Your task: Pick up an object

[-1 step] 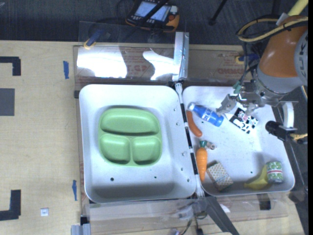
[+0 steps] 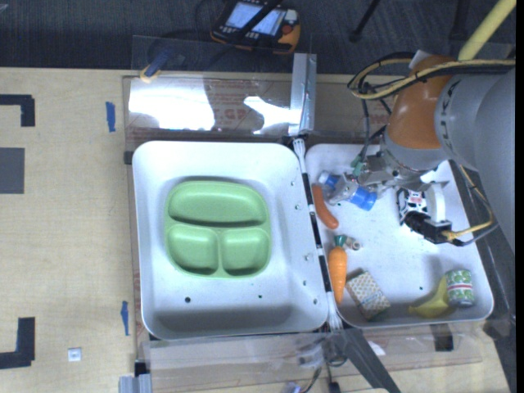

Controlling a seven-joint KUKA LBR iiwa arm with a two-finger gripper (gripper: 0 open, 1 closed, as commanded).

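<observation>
Green divided plate (image 2: 218, 226), white bins (image 2: 155, 219), orange carrot (image 2: 336, 273), yellow banana (image 2: 432, 301), perhaps checkered tan sponge (image 2: 368, 292), orange-banded grey arm (image 2: 458, 105).

Lighting bright and even, from overhead. Strong white glare on the clear panel (image 2: 209, 105) just behind the left bin (image 2: 155, 244); panel detail washed out there. Green tray (image 2: 219, 224) in that bin shows soft sheen, faint shadows in its compartments. Arm (image 2: 483, 113) right of the panel is blurred, out of focus. Overall image slightly soft, mild noise.
</observation>
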